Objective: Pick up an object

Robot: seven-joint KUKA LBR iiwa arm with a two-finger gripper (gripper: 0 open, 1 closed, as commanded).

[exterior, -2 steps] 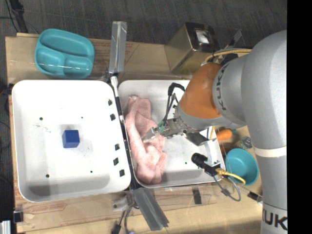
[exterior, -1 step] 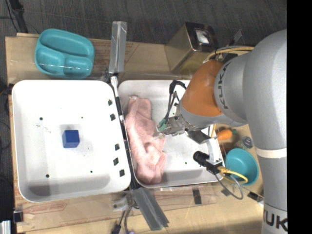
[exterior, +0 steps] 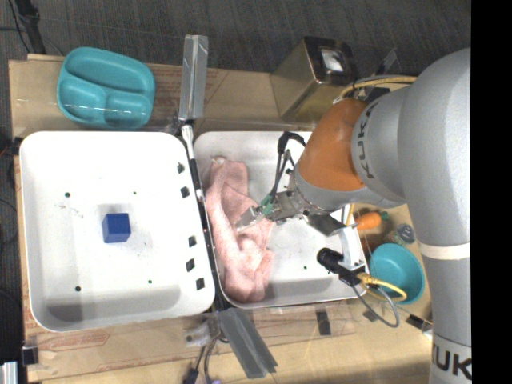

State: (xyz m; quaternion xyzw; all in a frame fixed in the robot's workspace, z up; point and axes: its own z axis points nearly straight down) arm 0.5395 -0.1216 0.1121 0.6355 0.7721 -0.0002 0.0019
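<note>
From my remote seat, I see the two-finger gripper (exterior: 264, 211) low in the right white bin (exterior: 240, 144), at the crumpled pink cloth's (exterior: 232, 230) right edge, seemingly angling for a fold; I cannot tell its opening. Beyond the cloth, a small blue cube (exterior: 117, 227) sits in the left white bin (exterior: 96, 146).

I see the bench (exterior: 96, 77) carrying two white bins (exterior: 48, 238), a teal tray (exterior: 105, 86) and a teal bowl (exterior: 398, 270).
</note>
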